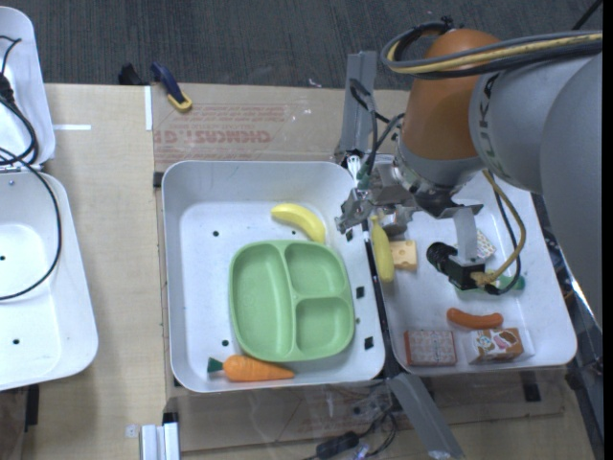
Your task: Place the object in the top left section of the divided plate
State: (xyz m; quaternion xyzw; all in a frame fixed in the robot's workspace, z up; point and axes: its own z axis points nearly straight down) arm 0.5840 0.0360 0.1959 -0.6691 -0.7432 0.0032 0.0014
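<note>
A green divided plate (292,300) lies in the left bin (187,257), with nothing in its sections. My gripper (372,220) hovers over the rim between the two bins, just right of the plate's top right corner. It is shut on the upper end of a yellow banana (384,254), which hangs upright across that rim. A second yellow banana (299,221) lies in the left bin just above the plate's top edge.
An orange carrot (251,369) rests at the left bin's front edge. The right bin (551,295) holds a cheese wedge (404,256), a sausage (474,318), a cracker block (430,346) and a small box (496,343).
</note>
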